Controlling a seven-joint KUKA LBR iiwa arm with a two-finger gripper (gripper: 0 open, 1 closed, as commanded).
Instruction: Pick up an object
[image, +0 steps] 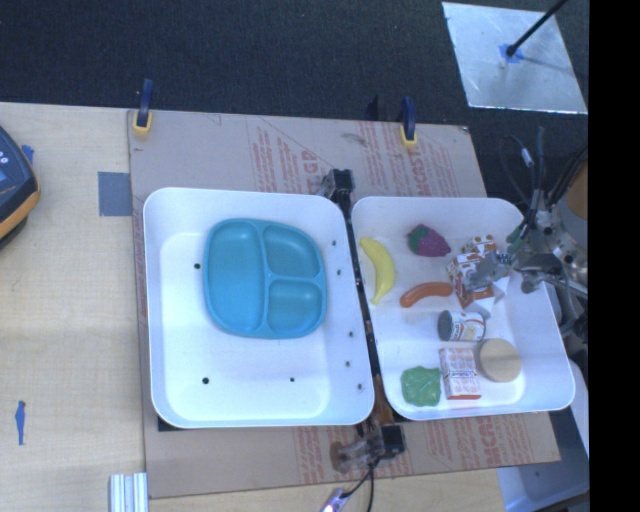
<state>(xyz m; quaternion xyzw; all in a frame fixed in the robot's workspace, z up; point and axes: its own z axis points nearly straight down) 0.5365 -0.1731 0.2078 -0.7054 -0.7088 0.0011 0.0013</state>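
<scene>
Gripper (493, 268) low over right bin (390, 215), finger spacing indiscernible. Red-white packet (470, 270) directly beneath, touching tips; sausage (427, 294) just left, long axis across bin.

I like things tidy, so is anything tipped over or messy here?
A little. The small grey-lidded can lies on its side in the right white bin, among scattered toy food. The blue divided plate sits slightly askew in the left white bin.

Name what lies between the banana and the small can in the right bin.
In the camera view, the orange hot dog lies between the yellow banana and the small can.
</scene>
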